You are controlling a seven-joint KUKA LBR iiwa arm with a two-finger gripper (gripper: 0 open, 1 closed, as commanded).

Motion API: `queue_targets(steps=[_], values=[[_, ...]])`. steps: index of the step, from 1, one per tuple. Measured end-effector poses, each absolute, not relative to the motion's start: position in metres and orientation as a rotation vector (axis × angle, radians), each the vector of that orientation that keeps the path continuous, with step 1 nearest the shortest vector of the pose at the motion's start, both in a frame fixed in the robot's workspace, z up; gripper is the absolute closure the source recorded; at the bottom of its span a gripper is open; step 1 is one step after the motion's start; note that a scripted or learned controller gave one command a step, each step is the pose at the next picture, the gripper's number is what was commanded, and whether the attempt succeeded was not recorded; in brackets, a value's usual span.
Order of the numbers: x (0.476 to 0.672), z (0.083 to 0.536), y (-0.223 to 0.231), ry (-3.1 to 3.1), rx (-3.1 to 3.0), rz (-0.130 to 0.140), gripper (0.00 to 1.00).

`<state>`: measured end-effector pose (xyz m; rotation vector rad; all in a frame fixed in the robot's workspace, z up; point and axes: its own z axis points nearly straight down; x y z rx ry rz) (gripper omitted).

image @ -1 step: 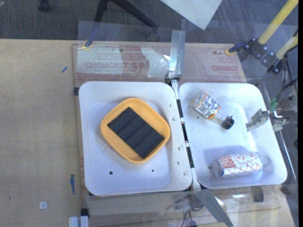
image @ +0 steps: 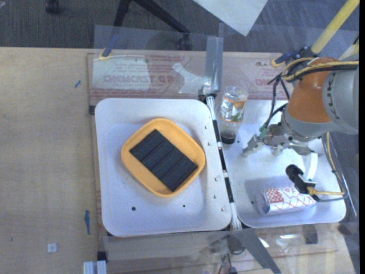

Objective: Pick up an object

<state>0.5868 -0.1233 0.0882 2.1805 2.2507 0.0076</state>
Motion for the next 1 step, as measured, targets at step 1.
queue_targets(steps=[1], values=[[0.5473,0.1429,-0.1553,2.361,2.073,0.000,0.00]])
